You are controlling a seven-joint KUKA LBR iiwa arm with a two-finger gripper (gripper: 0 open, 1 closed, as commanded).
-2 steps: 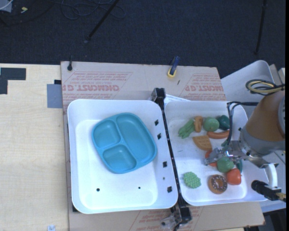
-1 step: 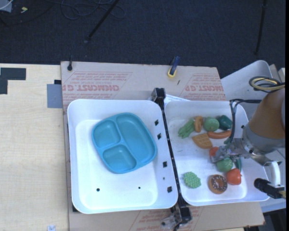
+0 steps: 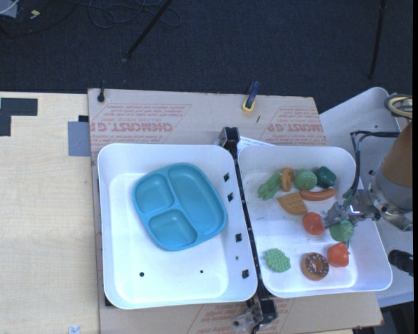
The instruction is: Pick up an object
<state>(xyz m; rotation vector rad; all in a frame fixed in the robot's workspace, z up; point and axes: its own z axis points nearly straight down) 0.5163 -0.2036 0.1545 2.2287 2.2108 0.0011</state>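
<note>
The right bin [image 3: 366,273] holds several toy foods. Along its far side lie a green leafy piece [image 3: 269,185], a small carrot [image 3: 286,179], a round green fruit [image 3: 306,179], a dark green pepper [image 3: 325,176] and a red-orange chili [image 3: 318,194]. Nearer lie an orange wedge [image 3: 292,203], a red tomato [image 3: 313,223], a green vegetable [image 3: 342,232], a red piece [image 3: 338,254], a donut [image 3: 315,266] and a bumpy green piece [image 3: 278,260]. My gripper [image 3: 340,218] reaches in from the right. It hangs low between the tomato and the green vegetable, just above the latter.
The left bin [image 3: 125,277] holds a blue divided plate [image 3: 179,204]. A black divider with clips [image 3: 238,214] runs between the bins. The arm's grey wrist [image 3: 393,200] hangs over the right bin's right rim. A yellow-handled tool [image 3: 250,97] lies on the cardboard behind.
</note>
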